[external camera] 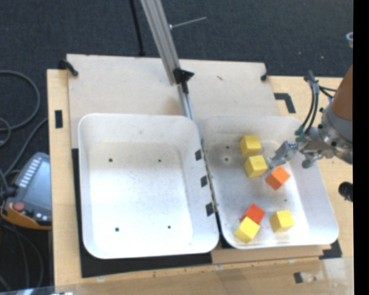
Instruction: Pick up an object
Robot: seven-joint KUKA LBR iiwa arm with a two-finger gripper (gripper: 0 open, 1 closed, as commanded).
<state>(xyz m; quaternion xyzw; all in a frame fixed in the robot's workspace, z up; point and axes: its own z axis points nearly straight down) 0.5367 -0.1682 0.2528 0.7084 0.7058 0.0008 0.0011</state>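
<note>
My gripper (293, 158) hangs over the right bin (323, 192), near its right side, reaching in from the right. Its two fingers stand apart and nothing shows between them. An orange cube (278, 177) lies on the bin floor just below the left fingertip (275, 160). Two yellow cubes (250, 144) (255, 165) lie just left of that fingertip. Near the bin's front edge sit a red-orange cube (254, 213), a yellow cube (246, 229) touching it, and another yellow cube (282, 220).
The left bin (86, 165) sits beside the right one, with a raised rim between them. A slanted metal post (163, 35) rises behind the bins. Cables and a pendant (31, 186) lie off the bench at left.
</note>
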